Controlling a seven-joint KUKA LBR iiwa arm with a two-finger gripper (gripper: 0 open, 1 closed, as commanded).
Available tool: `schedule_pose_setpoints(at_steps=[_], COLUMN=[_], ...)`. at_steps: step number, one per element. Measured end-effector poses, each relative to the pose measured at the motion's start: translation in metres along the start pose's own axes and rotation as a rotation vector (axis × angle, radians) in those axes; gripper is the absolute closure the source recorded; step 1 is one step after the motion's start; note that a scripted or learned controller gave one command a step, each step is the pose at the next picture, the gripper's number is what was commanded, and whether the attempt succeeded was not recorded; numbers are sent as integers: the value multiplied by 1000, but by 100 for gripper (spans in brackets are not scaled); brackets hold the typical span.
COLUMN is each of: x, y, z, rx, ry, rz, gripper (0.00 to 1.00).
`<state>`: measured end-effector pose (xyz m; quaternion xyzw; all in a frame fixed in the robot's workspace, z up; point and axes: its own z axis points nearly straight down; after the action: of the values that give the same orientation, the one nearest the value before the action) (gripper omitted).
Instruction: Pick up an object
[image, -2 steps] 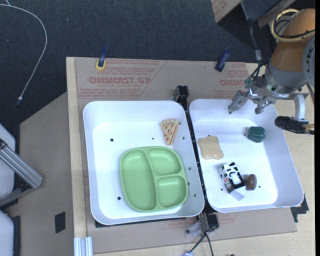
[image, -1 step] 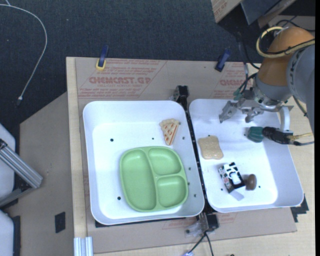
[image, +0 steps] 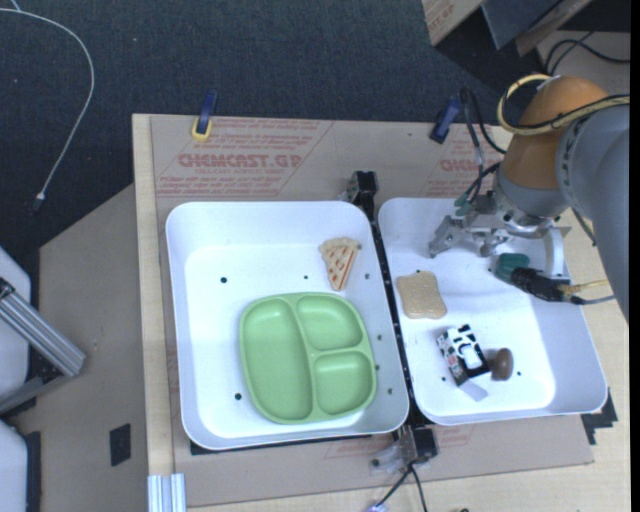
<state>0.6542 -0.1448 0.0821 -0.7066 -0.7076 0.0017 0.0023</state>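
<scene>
The objects I could pick lie in the right bin (image: 570, 395): a tan bread slice (image: 421, 295) near its left wall, and toward the front a small black-and-white item (image: 459, 352) with a brown piece (image: 500, 363) just beside it. My end effector (image: 470, 233) hovers over the far part of that bin, apart from all three; whether it is spread or clenched I cannot tell. My arm (image: 560, 140) comes in from the right, wrist bent downward. In the left bin (image: 185, 300) sit a green divided plate (image: 306, 356) and a waffle wedge (image: 339, 262). Both bins rest on the table (image: 150, 180).
</scene>
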Motion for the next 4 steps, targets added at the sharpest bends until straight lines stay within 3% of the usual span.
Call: schedule_pose_setpoints(at_steps=[1,4], x=[0,2], y=[2,-5], z=[-14,-176], rx=[-7,-14], ry=[-1,-3], rz=[-1,0], gripper=[100,100])
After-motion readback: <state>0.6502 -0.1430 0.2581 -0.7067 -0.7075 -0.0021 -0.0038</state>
